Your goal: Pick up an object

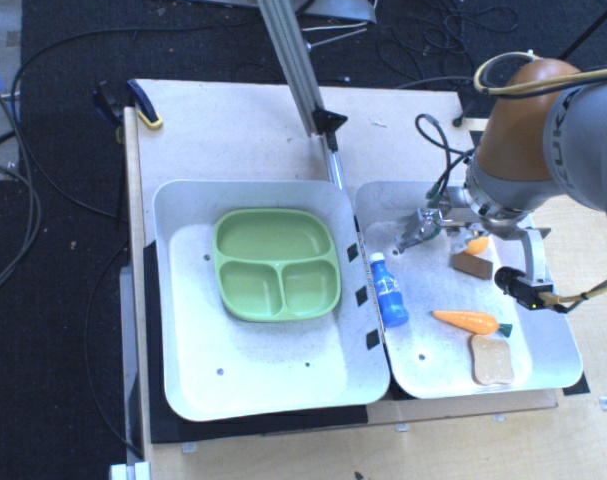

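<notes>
One brown block point(473, 265) just beside tool point(420, 230).

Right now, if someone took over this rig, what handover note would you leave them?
Gripper: low over the right bin, upper part; finger state unclear, nothing seen held.
Right bin: blue tube along its left edge, carrot, tan bread slice, brown block with an orange piece by the wrist.
Left bin: green divided plate.
Done: no pick visible.
Left: grasp and lift one object.
</notes>
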